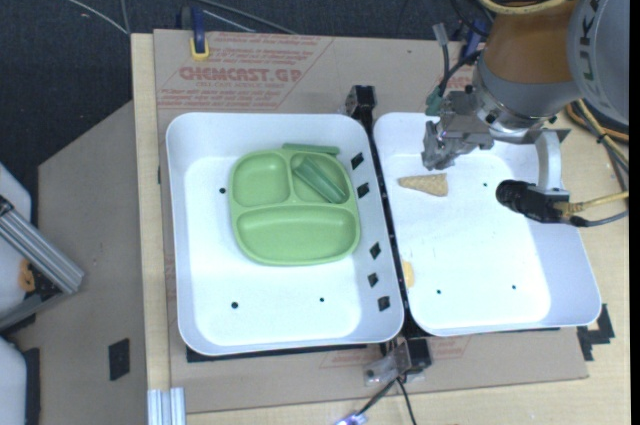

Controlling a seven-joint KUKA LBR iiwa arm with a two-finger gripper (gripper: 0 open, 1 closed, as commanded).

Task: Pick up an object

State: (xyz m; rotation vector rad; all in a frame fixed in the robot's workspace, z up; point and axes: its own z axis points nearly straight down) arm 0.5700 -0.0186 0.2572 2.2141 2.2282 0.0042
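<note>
Tan wedge (424,184) just below jaws (436,160)

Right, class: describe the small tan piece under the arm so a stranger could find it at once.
Start at the right-hand white bin, the one the grey and orange arm reaches over. In its upper left part, just below the gripper, lies a small tan wedge. It is flat, pale brown and pointed, unlike the green divided plate in the other bin.

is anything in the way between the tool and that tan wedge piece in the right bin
Nothing visible. The tool hangs just above the upper-left of the tan wedge on the right bin floor, with bare white floor around the wedge.
</note>
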